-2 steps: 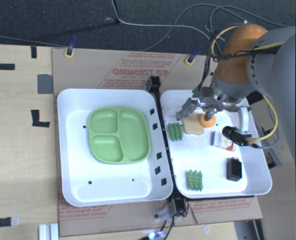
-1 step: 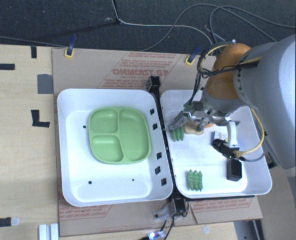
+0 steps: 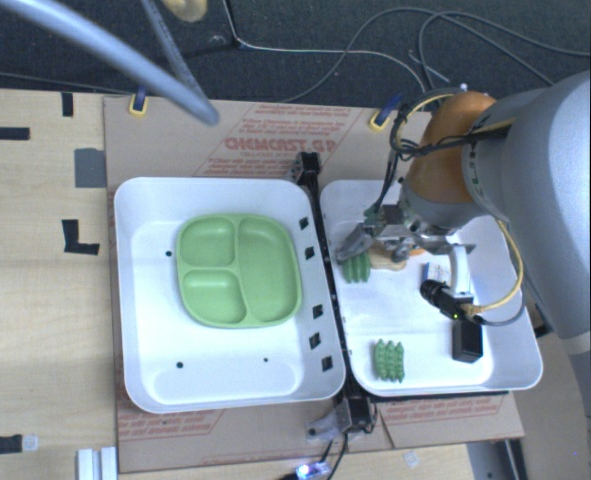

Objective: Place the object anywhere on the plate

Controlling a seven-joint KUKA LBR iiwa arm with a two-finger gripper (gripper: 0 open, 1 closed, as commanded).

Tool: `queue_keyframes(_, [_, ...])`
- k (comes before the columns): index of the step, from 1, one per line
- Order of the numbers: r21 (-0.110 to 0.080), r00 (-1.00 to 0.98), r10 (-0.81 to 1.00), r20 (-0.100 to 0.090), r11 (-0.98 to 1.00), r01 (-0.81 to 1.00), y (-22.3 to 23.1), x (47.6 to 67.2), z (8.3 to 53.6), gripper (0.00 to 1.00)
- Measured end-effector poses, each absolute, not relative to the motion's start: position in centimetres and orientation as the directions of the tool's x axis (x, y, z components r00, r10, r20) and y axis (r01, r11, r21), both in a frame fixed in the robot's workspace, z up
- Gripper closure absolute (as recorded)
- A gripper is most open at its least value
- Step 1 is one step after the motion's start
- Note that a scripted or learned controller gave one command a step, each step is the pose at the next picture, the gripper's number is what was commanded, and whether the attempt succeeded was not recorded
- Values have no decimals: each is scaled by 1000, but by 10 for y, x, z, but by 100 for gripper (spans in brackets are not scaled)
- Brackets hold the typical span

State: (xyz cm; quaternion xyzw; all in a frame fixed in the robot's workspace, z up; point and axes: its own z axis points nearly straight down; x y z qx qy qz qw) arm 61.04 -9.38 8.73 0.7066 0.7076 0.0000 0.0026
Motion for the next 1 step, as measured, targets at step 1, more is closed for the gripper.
queue_keyframes(1, [8,-2,1000,-4,2,1000,-93,611,99,100])
